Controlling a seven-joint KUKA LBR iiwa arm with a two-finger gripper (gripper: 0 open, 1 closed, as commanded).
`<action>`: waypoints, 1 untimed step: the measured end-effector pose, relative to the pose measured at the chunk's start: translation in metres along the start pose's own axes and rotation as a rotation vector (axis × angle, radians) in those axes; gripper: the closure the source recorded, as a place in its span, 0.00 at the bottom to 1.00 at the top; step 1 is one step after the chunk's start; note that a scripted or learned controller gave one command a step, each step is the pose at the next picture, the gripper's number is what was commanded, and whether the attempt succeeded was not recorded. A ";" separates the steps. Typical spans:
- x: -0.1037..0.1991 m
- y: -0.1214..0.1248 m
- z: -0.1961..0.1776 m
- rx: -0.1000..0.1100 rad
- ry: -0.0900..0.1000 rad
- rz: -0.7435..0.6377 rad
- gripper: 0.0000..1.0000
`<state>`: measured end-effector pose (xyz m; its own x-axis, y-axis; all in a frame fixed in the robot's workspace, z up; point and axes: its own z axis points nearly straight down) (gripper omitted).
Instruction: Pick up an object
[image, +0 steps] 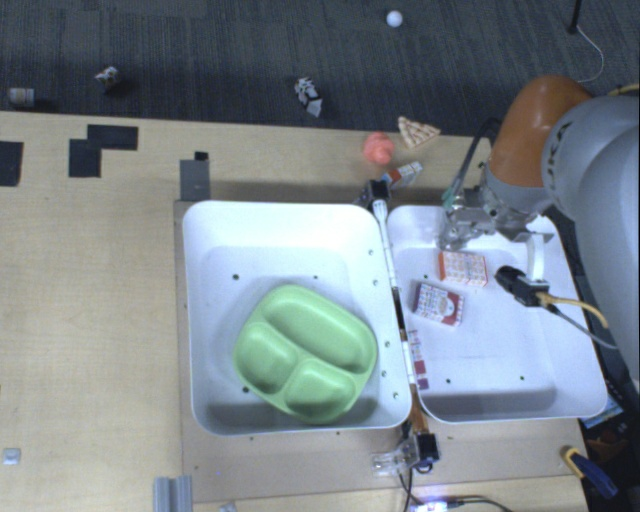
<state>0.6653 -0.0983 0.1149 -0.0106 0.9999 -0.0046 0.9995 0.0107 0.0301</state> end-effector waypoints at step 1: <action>0.000 0.000 0.000 0.000 0.000 0.000 0.00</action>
<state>0.6652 -0.0983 0.1147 -0.0107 0.9999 -0.0047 0.9995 0.0108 0.0296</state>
